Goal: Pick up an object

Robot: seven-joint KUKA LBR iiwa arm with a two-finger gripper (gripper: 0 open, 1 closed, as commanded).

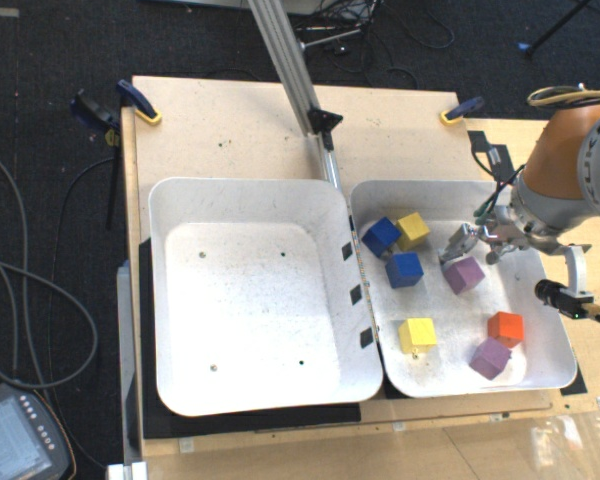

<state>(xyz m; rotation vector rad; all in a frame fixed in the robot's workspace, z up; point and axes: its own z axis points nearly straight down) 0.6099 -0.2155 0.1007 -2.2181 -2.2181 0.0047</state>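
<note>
The right bin (555,373) holds several small blocks. Two blue blocks (381,235) (405,269) and a yellow block (413,229) cluster at its upper left. A purple block (465,274) lies mid-bin, another yellow block (417,334) lower down, an orange block (506,326) and a second purple block (490,358) at the lower right. My gripper (472,244) reaches in from the right and hovers just above the mid-bin purple block, its fingers spread, nothing between them.
The left bin (170,268) lies beside the right one, separated by a raised rim. A slanted metal bar (285,53) runs down to the bins' junction. Clamps sit at the bench's far corners. The arm's body (570,168) overhangs the right bin's edge.
</note>
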